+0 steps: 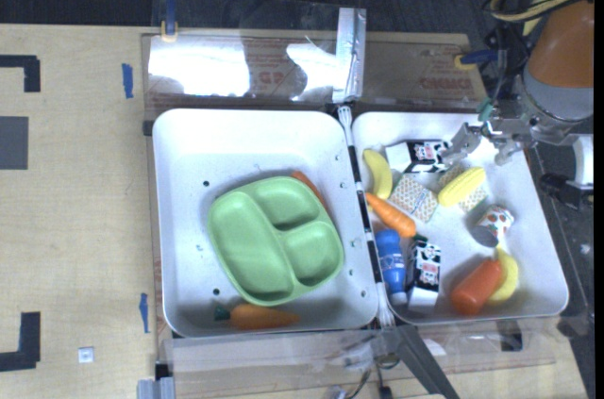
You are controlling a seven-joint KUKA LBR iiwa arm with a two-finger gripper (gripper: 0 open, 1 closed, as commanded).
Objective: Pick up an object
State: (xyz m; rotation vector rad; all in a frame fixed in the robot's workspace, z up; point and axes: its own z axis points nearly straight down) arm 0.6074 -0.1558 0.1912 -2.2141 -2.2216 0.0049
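Clutter crowded the right bin (552, 293), where the KUKA arm (564, 58) hung over the upper right corner with its gripper (483, 140) just above the corn cob (462, 185); whether the fingers stood open or shut could not be told, for they showed as a grey blur and nothing was seen between them. The left bin (179, 199) held a green divided plate (274, 237), tilted over a carrot (262, 316) at its near edge and another orange piece at its far edge, largely hidden. In the right bin lay the likeliest picks: a banana (377, 171), a second carrot (392, 213), a blue bottle (390, 260), two cow-print cartons (426, 152) and a red pepper (477, 284) touching a second yellow fruit. A descent there risked a glancing close, since the cob lay touching a checkered packet (413, 197) and could roll aside. A small speckled object (496, 220) was too blurred to name.
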